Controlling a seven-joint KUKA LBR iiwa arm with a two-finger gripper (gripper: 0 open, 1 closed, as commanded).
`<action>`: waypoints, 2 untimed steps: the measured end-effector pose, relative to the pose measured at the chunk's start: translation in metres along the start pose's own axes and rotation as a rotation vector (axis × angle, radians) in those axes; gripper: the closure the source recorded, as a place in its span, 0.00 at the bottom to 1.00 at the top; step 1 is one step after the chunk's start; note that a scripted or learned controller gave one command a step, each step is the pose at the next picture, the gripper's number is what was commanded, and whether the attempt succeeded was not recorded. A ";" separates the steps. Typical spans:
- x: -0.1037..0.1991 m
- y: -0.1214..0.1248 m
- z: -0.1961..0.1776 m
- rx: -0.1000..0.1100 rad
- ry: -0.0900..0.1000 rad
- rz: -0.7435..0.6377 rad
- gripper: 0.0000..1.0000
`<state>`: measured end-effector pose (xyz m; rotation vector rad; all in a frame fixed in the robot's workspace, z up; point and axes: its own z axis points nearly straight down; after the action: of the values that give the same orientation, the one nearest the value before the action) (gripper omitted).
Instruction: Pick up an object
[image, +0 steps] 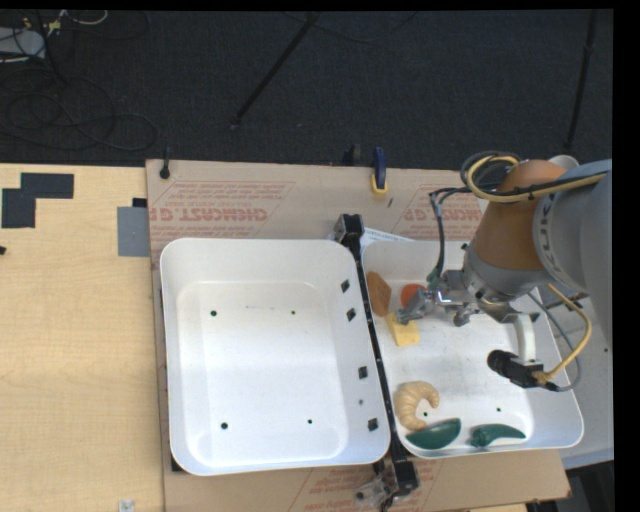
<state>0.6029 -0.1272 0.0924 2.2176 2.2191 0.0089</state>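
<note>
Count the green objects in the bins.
2. Both lie in the right bin by its near edge: one green piece below the croissant, the other to its right. The arm may hide more.

Red print on the cardboard sheet (230, 205) under the bins reads "CHEMCRZT", seen upside down.

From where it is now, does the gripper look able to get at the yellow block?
Probably yes. The gripper hovers just above the yellow block in the right bin, with nothing lying over the block. An orange piece sits close by on one side, apart from it.
</note>
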 end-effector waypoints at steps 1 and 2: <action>0.029 0.045 0.000 0.000 -0.005 -0.002 0.00; 0.028 0.044 -0.010 0.002 -0.002 0.001 1.00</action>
<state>0.6463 -0.0994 0.1030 2.2194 2.2177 0.0043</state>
